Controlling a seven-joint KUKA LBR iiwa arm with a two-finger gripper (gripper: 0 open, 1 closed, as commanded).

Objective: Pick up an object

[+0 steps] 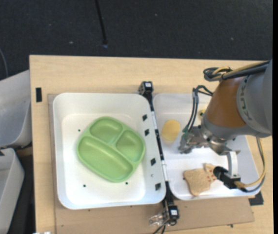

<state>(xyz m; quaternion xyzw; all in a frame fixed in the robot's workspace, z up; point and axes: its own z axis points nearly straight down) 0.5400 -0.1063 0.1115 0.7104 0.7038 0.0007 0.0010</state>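
In the right bin [178, 191] lie a round yellow object [170, 128] near the left wall and a tan slice of toast-like toy [199, 180] near the front edge. The arm's wrist hangs over the middle of this bin, and my gripper [188, 146] sits just right of and below the yellow object, above the tan slice. Nothing shows between its fingers. The left bin [63, 179] holds a green divided plate [110, 148].
A black divider strip [154, 140] with clips runs between the two bins. Cables [241, 182] loop off the wrist over the right bin's front right corner. The wooden bench [105, 72] frames both bins; white equipment [2, 116] stands at the left.
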